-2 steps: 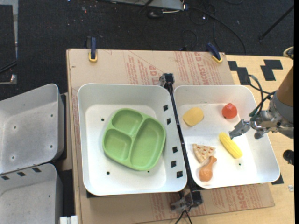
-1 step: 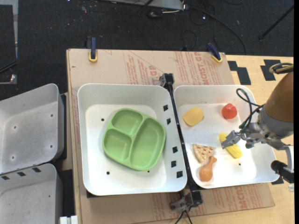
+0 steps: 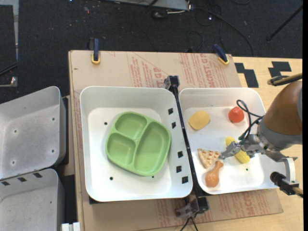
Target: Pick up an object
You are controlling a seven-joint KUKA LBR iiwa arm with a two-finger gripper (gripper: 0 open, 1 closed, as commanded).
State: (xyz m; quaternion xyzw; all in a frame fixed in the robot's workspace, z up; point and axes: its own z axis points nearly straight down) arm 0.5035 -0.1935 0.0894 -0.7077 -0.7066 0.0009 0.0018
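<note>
The grey arm reaches in from the right, its hand [image 3: 233, 151] low in the right white bin [image 3: 255, 97]. I cannot tell its grip. Beside it lie yellow corn [image 3: 240, 155], a waffle slice [image 3: 208, 156], a drumstick [image 3: 214, 173], a red tomato [image 3: 236, 114]. The left white bin [image 3: 96, 100] holds a green plate [image 3: 138, 143].

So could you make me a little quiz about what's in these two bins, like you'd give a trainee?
1. True or false: the green divided plate lies in the left bin.
2. Which item lies nearest the gripper? A) red tomato B) corn cob C) yellow lemon-like piece
3. Fill in: the waffle slice sits just above the ____ in the right bin.

Key: 1 true; 2 B; 3 drumstick.
</note>
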